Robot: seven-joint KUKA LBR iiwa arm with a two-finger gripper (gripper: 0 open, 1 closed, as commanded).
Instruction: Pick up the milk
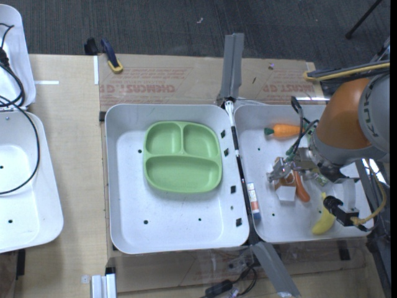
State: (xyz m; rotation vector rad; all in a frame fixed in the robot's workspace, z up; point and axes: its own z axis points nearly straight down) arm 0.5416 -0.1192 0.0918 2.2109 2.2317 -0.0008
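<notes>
Cannot tell how wide the claw (pixel 282 170) stands, so hard to judge its fit over the milk (pixel 286 195), lying just on its near side and seemingly touching the orange stick (pixel 302 190). Might well pinch that stick instead, or nudge the milk off toward the banana (pixel 322 221) farther out. Could also miss and strike the bin (pixel 267 219) floor.

A divided plate (pixel 183 157) lies in the left bin (pixel 118 185); the right bin (pixel 267 228) holds a carrot (pixel 286 130), a banana (pixel 322 222) (near corner) and perhaps the milk (pixel 286 195).
</notes>
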